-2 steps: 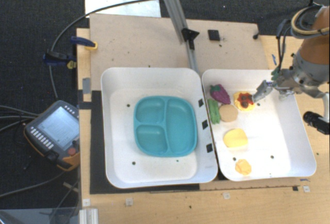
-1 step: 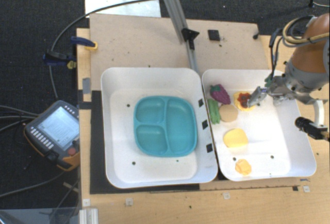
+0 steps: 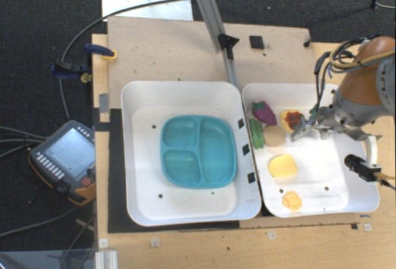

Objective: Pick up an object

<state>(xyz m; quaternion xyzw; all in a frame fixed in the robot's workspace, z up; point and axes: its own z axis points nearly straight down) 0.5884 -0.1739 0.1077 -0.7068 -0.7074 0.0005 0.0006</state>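
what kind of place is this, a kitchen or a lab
Most likely a robotics lab, not a kitchen: a grey teach pendant with a screen lies beside the bench, black cables trail over dark carpet, and the two shallow white bins hold a teal divided plastic plate and toy food.

In the right bin (image 3: 365,196) I see five small things. A purple piece (image 3: 265,113) lies near the far left corner, with a green one (image 3: 257,133) lengthwise just beneath it along the left wall. A red-and-yellow piece (image 3: 291,119) sits beside my gripper (image 3: 301,132). A pale yellow block (image 3: 283,166) lies mid-bin, and a small orange-yellow lump (image 3: 292,200) near the front wall.
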